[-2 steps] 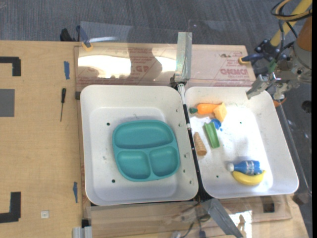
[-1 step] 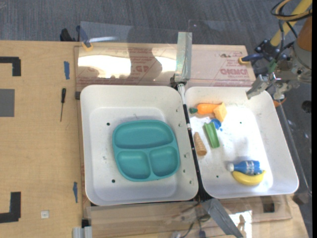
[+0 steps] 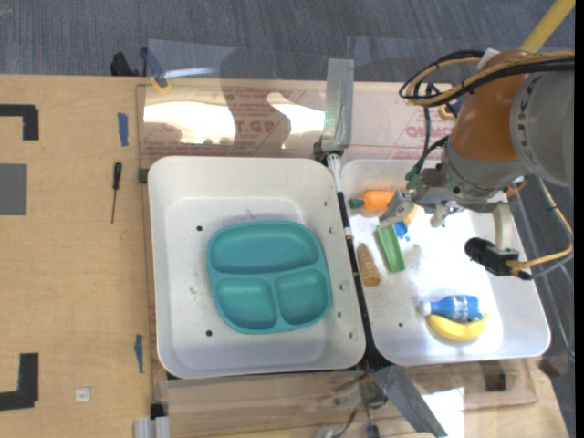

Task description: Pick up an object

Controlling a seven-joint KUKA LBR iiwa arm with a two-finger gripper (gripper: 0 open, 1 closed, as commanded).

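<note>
- The arm [image 3: 497, 117] reached in from the right, its orange band above the right bin [image 3: 511, 336], wrist bent down toward that bin's far left part.
- The tool [image 3: 401, 210] hung low by the bin's upper left; whether it was wide or narrow could not be told.
- A carrot [image 3: 376, 200] lay just beside the tool, to its left.
- A green block [image 3: 391, 248] lay just below the tool, with a cork [image 3: 368, 265] left of it.
- A banana [image 3: 456, 327] and a blue bottle [image 3: 459, 307] lay touching, near the bin's front, well apart from the tool.
- The left bin [image 3: 173, 245] held a teal tray [image 3: 269, 276].
</note>
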